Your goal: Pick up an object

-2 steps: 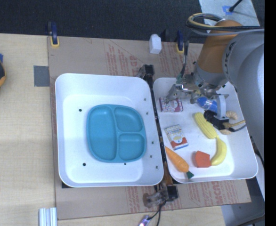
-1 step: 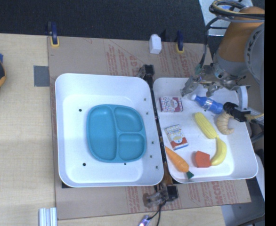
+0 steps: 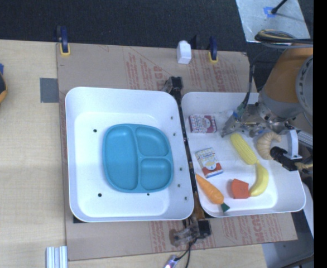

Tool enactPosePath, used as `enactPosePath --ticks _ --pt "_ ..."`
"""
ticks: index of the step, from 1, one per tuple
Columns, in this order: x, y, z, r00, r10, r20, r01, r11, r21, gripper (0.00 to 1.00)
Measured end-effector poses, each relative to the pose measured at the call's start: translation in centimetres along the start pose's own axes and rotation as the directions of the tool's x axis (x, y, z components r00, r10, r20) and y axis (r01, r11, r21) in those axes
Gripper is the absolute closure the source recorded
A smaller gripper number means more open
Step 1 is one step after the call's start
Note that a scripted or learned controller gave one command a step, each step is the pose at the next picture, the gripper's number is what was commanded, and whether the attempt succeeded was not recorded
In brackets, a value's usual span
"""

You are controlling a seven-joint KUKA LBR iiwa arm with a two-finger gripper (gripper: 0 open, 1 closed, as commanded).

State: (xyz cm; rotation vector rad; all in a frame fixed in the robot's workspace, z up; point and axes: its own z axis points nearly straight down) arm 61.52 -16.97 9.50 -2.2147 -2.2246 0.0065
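Corn (image 3: pixel 243 148) sits right below the gripper (image 3: pixel 247 124), banana (image 3: pixel 259 180) and red block (image 3: pixel 239 188) further off in the right bin (image 3: pixel 297 202). Can't tell the fingers' state from here. Corn looks like light, stiff plastic, probably slick, so I'd grab across its middle.

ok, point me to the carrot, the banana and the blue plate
carrot (image 3: pixel 209 188), camera view, middle of its orange body
banana (image 3: pixel 259 180), camera view, middle of its curve
blue plate (image 3: pixel 121 155), camera view, floor of its large left compartment
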Motion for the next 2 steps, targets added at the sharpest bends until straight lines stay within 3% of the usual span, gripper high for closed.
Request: enactPosePath --ticks 1,2 --pt "1.8 -3.8 0.4 1.000 0.001 -0.001 -0.001 1.000 0.000 0.00" --pt "1.7 -3.8 -0.7 1.000 -0.003 0.001 0.003 1.000 0.002 1.00"
